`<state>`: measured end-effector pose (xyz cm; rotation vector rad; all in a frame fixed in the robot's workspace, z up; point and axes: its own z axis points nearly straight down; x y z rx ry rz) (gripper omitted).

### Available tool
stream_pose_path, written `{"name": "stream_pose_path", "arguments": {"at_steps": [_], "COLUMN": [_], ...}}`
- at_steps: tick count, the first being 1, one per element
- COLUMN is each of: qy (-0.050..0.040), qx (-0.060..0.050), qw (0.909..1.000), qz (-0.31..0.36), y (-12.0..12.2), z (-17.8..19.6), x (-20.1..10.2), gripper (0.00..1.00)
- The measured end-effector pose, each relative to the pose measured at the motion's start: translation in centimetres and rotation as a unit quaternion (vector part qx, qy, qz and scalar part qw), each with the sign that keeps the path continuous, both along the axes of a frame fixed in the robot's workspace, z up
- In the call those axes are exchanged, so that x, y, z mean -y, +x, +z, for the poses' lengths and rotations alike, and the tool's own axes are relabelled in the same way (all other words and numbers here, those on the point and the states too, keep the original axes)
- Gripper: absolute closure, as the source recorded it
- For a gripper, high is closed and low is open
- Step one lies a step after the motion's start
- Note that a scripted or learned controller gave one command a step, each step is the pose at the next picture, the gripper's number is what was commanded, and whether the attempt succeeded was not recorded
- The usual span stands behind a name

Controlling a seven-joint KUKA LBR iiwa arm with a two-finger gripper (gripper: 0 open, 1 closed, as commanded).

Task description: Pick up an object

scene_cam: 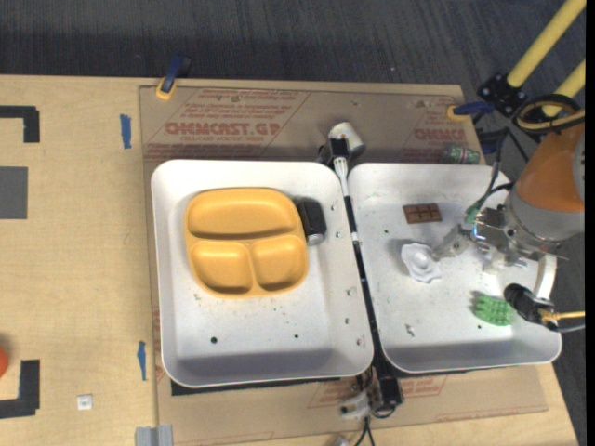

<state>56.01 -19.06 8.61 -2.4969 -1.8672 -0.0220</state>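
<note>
Fingers [502, 252] look spread and empty over the right bin [437, 347]. The nearby green block [493, 309] seems light, stiff and bumpy; best pinched across its short sides.

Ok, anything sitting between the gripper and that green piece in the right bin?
Nothing visible. The gripper sits over the right bin, and the green piece lies just below it in the view with bare bin floor between. The white crumpled object lies off to the side.

Wooden bench [74, 277], cardboard sheet [307, 110] on it, two white bins [177, 342] side by side
</note>
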Motion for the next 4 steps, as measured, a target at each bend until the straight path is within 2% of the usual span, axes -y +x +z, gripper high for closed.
{"name": "stream_pose_path", "arguments": {"at_steps": [1, 2, 3, 4], "qy": [-0.0006, -0.0124, -0.0139, -0.0108], "qx": [0.004, 0.003, 0.007, 0.001], "qw": [0.9941, 0.9917, 0.9575, 0.9424], "qz": [0.108, 0.128, 0.288, 0.334], "y": [7.9, -0.1, 7.3, 10.4], "z": [0.0, -0.1, -0.1, -0.2], "x": [0.0, -8.4, -4.5, -8.2], "gripper": [0.00, 0.00, 0.00, 0.00]}}
